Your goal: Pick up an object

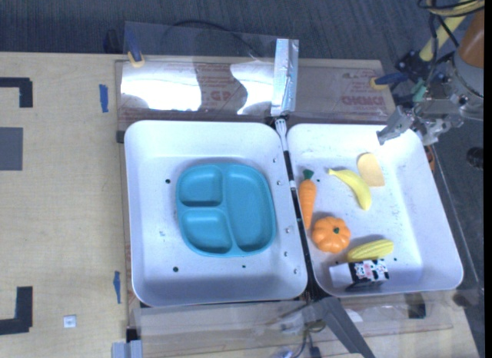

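Bench: a pale wooden bench [61,218] carries both bins; black angular marks and bits of blue tape lie on its left part.
Left bin: the left bin [146,195] is shallow and white, with a clear shiny panel standing behind it.
Right bin: the right bin [430,226] sits just beside the left one, their inner rims touching along the middle.
Blue tray: a blue divided tray [227,209] with three compartments lies alone in the middle of the left bin.
Arm: the arm comes in from the upper right, with yellow and blue cables looped around it.
Gripper: the gripper [400,127] hangs over the far right corner of the right bin, above the rim; whether its fingers are parted or closed cannot be told, and nothing shows between them.
Banana: a banana [353,186] lies curved in the upper middle of the right bin, near the gripper but apart from it.
Carrot: a carrot [307,201] lies lengthwise along the left wall of the right bin.
Pumpkin: a small orange pumpkin [330,234] sits just below the carrot's tip.
Corn: a yellow corn cob [370,250] lies just right of the pumpkin.
Pale piece: a pale yellow piece [370,170] rests beside the banana's upper end.
Black-and-white item: a small black-and-white item [367,272] lies near the front rim, below the corn cob.
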Motion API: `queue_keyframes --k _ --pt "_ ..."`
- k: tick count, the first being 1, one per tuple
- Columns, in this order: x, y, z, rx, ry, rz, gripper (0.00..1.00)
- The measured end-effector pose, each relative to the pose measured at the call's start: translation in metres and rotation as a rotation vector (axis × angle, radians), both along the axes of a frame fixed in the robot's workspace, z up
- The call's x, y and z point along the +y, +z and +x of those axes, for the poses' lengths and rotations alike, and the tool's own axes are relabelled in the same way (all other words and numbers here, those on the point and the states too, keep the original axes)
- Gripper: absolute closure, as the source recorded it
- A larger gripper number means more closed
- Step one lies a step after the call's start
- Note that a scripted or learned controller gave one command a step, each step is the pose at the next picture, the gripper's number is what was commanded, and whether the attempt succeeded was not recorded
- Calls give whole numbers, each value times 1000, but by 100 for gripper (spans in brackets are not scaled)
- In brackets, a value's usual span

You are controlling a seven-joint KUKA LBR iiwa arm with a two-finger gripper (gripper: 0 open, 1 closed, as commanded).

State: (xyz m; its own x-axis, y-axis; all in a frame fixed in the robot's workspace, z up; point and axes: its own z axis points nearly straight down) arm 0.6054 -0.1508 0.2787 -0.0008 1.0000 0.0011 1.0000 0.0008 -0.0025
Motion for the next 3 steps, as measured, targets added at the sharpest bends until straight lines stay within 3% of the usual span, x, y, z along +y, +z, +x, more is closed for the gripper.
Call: queue_keyframes --k 1,2,3 --pt "4 -136 -12 7 -46 1 0" --pt "0 -190 1 -8 -5 -1 0" --pt "-1 -178 3 -13 -7 -5 100"
